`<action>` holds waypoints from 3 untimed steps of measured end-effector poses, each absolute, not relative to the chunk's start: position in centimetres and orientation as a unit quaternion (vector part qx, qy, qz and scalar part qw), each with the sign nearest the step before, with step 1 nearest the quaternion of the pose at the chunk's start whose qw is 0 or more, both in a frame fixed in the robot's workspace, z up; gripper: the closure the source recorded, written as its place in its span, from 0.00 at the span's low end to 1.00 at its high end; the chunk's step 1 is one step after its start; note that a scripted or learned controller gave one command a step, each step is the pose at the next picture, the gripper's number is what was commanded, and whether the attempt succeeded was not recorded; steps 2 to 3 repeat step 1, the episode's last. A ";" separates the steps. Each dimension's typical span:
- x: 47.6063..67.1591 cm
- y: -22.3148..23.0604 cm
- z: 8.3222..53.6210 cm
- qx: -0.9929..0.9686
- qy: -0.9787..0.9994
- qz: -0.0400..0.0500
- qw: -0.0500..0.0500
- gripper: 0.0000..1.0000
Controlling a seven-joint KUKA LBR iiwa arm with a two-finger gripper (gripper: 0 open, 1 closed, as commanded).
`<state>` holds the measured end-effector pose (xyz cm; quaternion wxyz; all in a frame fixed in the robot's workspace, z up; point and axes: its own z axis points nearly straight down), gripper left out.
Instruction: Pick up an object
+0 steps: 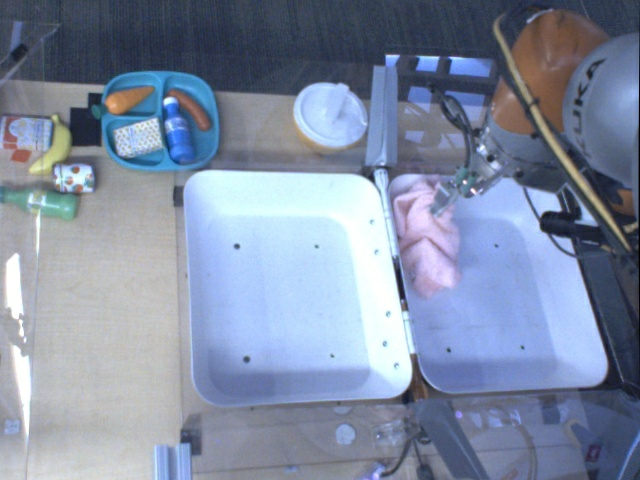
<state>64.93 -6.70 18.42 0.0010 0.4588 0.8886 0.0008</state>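
Note:
A crumpled pink cloth (425, 240) lies in the right bin (520, 328), against its left wall near the back. My gripper (447, 198) reaches in from the upper right and sits at the cloth's upper right edge, touching or just above it. The grey arm with its orange band (545, 53) rises behind it at the top right.
The left bin (290, 288) lies beside the right one. On the bench at the back left are a blue divided tray (160, 118) with toy food, a banana (52, 146), a small can (73, 177) and a green bottle (40, 202). A white lidded bowl (330, 115) stands behind the bins.

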 end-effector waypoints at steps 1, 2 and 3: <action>66.9 -2.1 18.3 0.534 0.845 0.000 0.000 1.00; 66.9 -2.1 18.3 0.534 0.845 0.000 0.000 1.00; 66.9 -2.1 18.3 0.534 0.845 0.000 0.000 1.00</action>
